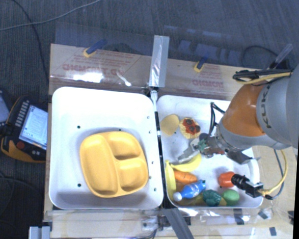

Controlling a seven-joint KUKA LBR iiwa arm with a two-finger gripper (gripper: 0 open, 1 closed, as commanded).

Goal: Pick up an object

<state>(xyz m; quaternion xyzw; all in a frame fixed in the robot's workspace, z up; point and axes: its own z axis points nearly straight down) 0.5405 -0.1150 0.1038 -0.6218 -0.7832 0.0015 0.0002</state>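
Gripper point(205, 144) sits low in the right bin point(248, 164), arm coming in from the right w/ the orange band above the wrist. Can't tell if it's open or closed from this angle; the metal bits blur together, and nothing is clearly held.

Nearest thing is the banana point(187, 163): it lies just below-left of the gripper, tip about touching or right under it, can't say which. Long axis runs on a diagonal, from near the gripper down-left toward the divider between the bins. So my guess is any grab would need the gripper to shift a bit down-left and close across that diagonal, not along it.

Other stuff in the same bin:
- pale round item point(169, 124) and a small pizza-looking toy point(190, 126), up-left of the gripper
- carrot point(185, 176) and blue bottle point(191, 189), below the banana
- red piece point(226, 178) and green pieces point(220, 197), lower right

Left bin point(69, 105) holds a yellow divided tray point(114, 162), well apart from the arm.
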